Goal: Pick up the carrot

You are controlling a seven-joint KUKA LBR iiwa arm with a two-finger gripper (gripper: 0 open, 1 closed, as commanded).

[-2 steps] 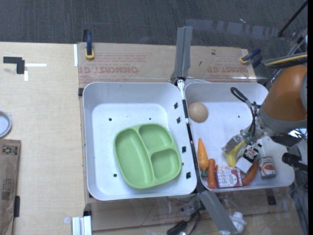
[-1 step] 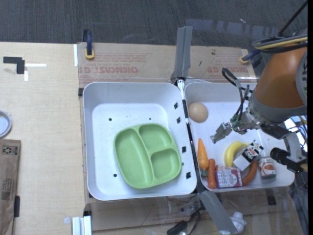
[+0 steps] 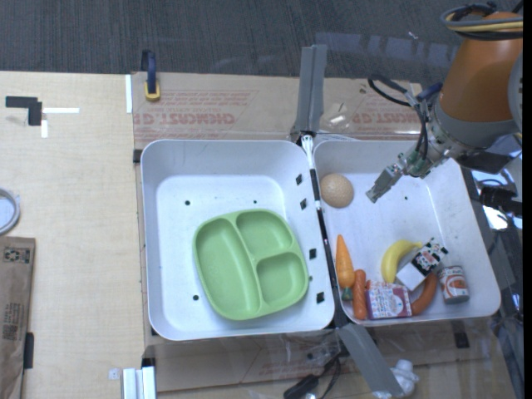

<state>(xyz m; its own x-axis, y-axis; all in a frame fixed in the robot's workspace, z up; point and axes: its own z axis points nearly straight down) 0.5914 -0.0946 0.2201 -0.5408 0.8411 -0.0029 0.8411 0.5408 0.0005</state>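
Observation:
The carrot (image 3: 343,261) is orange and lies lengthwise along the left wall of the right bin (image 3: 453,185), its tip pointing to the far side. My gripper (image 3: 381,187) hangs over the far middle of that bin, up and to the right of the carrot and well apart from it. It sits just right of a tan round ball (image 3: 337,189). Nothing shows in its grasp.
Near the carrot lie a red-orange stick (image 3: 359,294), a red carton (image 3: 388,300), a banana (image 3: 396,258), a small black-and-white bottle (image 3: 426,258), a sausage (image 3: 425,293) and a small can (image 3: 454,283). The left bin (image 3: 166,181) holds a green divided plate (image 3: 251,263).

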